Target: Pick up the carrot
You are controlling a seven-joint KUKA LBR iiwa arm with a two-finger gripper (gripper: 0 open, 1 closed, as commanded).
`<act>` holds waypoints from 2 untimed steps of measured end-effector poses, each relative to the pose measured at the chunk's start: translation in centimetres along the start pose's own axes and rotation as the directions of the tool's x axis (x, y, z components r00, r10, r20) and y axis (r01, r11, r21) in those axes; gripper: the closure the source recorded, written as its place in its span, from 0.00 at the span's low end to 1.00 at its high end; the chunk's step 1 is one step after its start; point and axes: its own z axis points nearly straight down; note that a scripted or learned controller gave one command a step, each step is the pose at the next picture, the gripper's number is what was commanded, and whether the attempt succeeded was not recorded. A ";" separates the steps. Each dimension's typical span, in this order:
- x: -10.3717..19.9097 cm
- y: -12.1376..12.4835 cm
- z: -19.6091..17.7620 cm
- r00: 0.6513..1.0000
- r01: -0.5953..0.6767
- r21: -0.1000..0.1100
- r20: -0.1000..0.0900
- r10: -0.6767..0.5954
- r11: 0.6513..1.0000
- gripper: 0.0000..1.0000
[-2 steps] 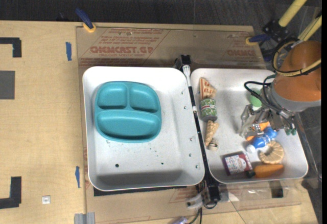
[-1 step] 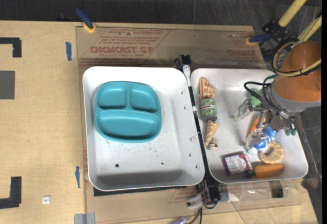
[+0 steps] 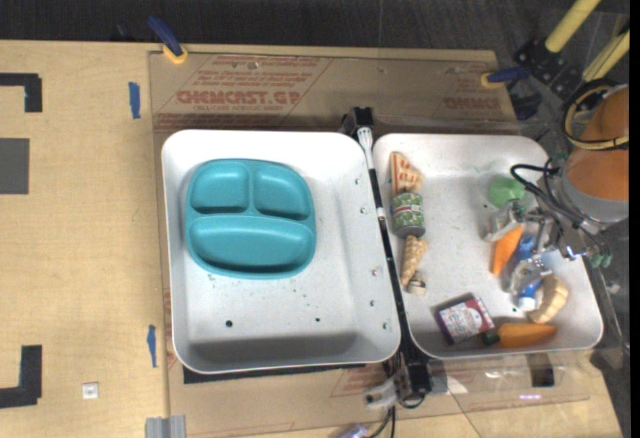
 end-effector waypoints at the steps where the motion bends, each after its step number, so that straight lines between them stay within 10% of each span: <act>1: 2.0 2.8 0.0 0.993 -0.116 0.001 0.004 0.116 0.993 0.00; 2: 1.5 2.8 -1.4 0.993 -0.114 0.004 0.017 0.114 0.993 1.00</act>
